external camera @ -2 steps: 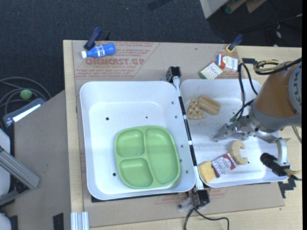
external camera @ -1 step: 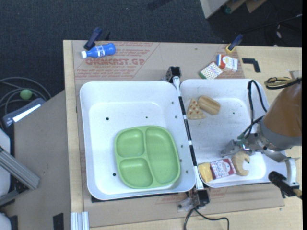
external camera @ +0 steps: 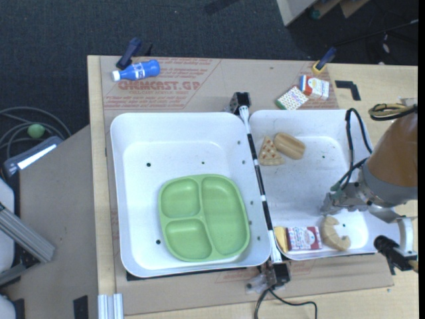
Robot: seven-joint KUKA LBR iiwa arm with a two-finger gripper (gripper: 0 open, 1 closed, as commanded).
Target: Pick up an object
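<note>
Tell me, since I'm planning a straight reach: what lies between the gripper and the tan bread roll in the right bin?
In the camera view, just bare white bin floor separates the gripper from the bread roll.

In the right bin a tan roll [external camera: 290,145] lies touching a waffle [external camera: 268,151] near the back; a red-and-white packet [external camera: 303,238] lies flat at the front rim; a bitten tan ring [external camera: 335,234] lies just beside it.

Two white bins [external camera: 133,178] sat together; one held one green tray [external camera: 202,216], the other four food items [external camera: 289,146].
</note>
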